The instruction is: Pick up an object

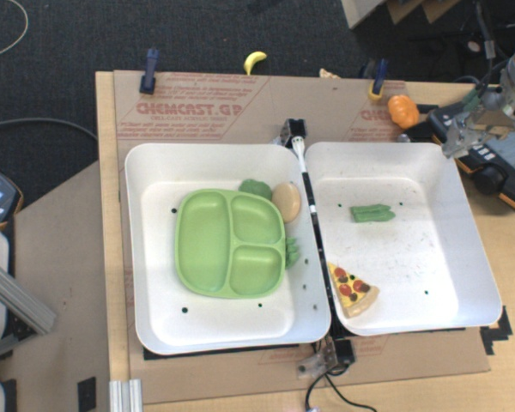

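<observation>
The end effector (463,136) hovers beyond the right bin's (463,230) far corner; its state cannot be told. A pizza slice (354,288) lies inside.

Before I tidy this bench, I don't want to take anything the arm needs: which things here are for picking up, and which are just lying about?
For picking up, in the bins:
- green divided plate
- beige egg-shaped thing
- green strip
- pizza slice
- gripper, at the right bin's far corner

Lying about, outside the bins:
- banana
- orange thing
- two blue clamps
</observation>
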Controlling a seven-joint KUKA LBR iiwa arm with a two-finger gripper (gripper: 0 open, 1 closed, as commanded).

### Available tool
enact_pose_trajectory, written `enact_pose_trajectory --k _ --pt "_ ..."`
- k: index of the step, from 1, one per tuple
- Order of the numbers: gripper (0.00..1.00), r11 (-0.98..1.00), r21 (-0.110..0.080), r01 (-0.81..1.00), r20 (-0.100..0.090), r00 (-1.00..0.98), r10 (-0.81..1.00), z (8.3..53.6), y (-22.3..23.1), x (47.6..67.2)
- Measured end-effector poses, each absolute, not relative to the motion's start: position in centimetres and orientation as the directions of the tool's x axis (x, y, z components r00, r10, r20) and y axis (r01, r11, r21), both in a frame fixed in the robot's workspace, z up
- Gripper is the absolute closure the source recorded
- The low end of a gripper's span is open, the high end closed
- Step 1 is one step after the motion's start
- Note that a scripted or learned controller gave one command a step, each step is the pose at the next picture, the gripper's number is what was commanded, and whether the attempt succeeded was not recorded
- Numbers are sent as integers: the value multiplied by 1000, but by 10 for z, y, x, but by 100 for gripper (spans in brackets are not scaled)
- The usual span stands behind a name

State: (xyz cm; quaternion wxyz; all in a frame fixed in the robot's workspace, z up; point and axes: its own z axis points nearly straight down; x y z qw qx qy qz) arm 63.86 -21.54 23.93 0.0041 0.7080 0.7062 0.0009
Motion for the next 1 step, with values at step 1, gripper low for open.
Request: enact_pose_trajectory --k 1 --pt "100 7 21 1000 -5 -7 1000 394 -165 670"
